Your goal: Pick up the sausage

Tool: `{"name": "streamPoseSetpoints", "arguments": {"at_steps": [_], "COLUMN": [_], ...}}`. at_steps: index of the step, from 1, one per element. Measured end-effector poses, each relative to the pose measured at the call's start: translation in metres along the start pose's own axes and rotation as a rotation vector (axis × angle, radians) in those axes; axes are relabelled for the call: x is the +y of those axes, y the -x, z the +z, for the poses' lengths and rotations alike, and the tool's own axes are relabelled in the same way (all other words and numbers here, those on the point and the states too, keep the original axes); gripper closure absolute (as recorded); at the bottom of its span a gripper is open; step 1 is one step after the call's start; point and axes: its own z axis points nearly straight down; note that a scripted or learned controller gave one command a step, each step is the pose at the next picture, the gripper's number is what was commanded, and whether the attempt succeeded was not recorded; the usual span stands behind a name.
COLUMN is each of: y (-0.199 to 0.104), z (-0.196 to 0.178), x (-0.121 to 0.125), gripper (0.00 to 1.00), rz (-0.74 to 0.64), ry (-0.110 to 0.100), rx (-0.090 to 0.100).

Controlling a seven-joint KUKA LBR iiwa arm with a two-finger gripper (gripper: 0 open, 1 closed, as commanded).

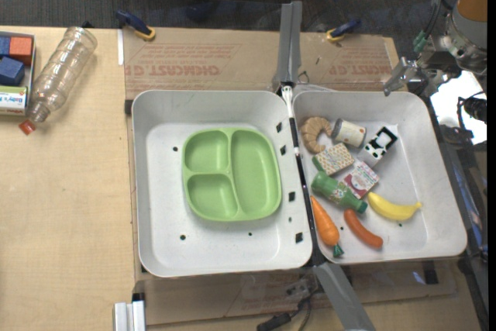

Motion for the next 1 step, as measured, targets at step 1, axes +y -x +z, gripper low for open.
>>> {"name": "streamPoseSetpoints", "arguments": {"at_steps": [1], "y": [0.0001], "z": [-0.009], "x": [0.0004], "gripper": [1.0], "rz": [-0.003], "ry": [0.0], "rx": [-0.002]}}
